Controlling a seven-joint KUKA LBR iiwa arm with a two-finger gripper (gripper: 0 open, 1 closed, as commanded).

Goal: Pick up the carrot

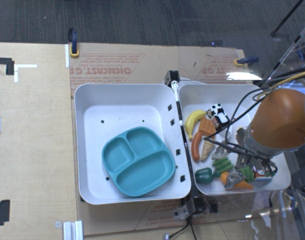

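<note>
Two white bins sit side by side on the worktop [32,149], and I'm reaching in over the right bin [190,101] from the right. The left bin [122,101] has one teal divided plate [138,160] lying flat in it, tilted a bit in the tray. Everything else is heaped in the right bin, probably just dumped there as a jumble for me to sort through: one banana [193,121], one sausage [196,145], one waffle-looking wedge [207,129], one black-and-white toy [218,114], one dark green pepper [204,174] and some other green bits I can't count for sure. The carrot [237,183] looks like the orange piece with a green top at the near edge of that bin, just beside the pepper. My hand [242,171] hangs right over it, but my own wrist and cables cover it, so I can't tell whether it's apart or clamped on anything.
</note>
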